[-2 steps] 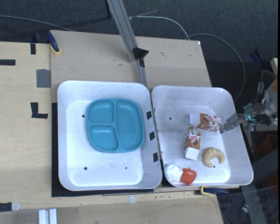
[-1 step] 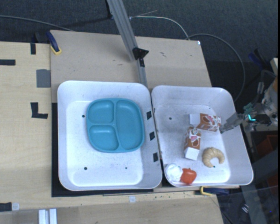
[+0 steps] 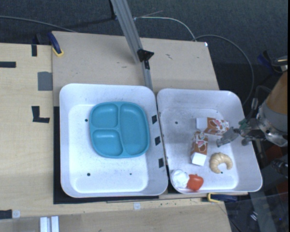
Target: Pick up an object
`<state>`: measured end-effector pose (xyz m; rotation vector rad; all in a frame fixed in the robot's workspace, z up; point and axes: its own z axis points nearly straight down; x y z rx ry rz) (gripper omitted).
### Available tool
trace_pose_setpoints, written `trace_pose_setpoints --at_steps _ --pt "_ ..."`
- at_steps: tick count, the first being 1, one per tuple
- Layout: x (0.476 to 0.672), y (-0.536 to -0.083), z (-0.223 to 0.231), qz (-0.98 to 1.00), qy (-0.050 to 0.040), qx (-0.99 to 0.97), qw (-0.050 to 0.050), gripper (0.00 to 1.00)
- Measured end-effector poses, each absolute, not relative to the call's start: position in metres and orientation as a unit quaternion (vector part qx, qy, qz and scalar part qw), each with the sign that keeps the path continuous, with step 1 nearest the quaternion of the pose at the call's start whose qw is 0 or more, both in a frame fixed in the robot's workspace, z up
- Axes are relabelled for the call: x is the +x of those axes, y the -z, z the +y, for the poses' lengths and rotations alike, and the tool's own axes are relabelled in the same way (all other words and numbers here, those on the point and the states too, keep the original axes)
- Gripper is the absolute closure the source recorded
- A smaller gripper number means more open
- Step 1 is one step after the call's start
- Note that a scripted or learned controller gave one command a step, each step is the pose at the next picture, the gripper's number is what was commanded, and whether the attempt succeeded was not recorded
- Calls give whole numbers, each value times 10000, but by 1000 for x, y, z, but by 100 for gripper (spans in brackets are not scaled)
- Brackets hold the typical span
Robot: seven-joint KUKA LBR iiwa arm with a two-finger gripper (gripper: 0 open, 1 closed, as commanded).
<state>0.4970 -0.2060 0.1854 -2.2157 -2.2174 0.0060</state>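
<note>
Reaching in, your hand (image 3: 228, 138), grip state unreadable, could clip the red-and-white carton (image 3: 215, 126) just beside it.

A turquoise divided plate (image 3: 120, 129) lies in the white left bin (image 3: 72, 144). In the white right bin (image 3: 183, 103): two red-and-white patterned cartons (image 3: 213, 125), a tan croissant (image 3: 221, 161), a red tomato (image 3: 195, 182). The worktop (image 3: 96, 57) is pale wood.

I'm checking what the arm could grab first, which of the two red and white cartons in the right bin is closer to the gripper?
The upper red-and-white carton, lying just left of the gripper. The other carton lies lower and farther left, beside the tan croissant.
</note>
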Motion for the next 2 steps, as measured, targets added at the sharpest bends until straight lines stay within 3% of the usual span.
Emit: trace_pose_setpoints --at_steps 2 --pt "489 -87 -202 -7071 -7 -7071 -8 0"
